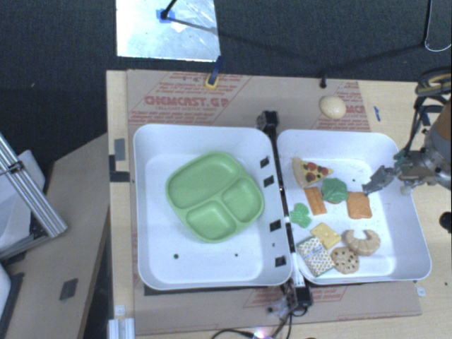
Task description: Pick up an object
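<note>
White bins sit side by side: your left bin (152,189) has a green divided plate (215,196), and your right bin (402,210) holds the toy food. You've got a pizza slice (311,169), green broccoli piece (334,190), orange cracker (359,205), croissant (362,241) and cookie (345,260) in there. Your gripper (374,181) hovers just right of the broccoli, nothing between its fingers; can't tell if they're spread or closed.
</note>
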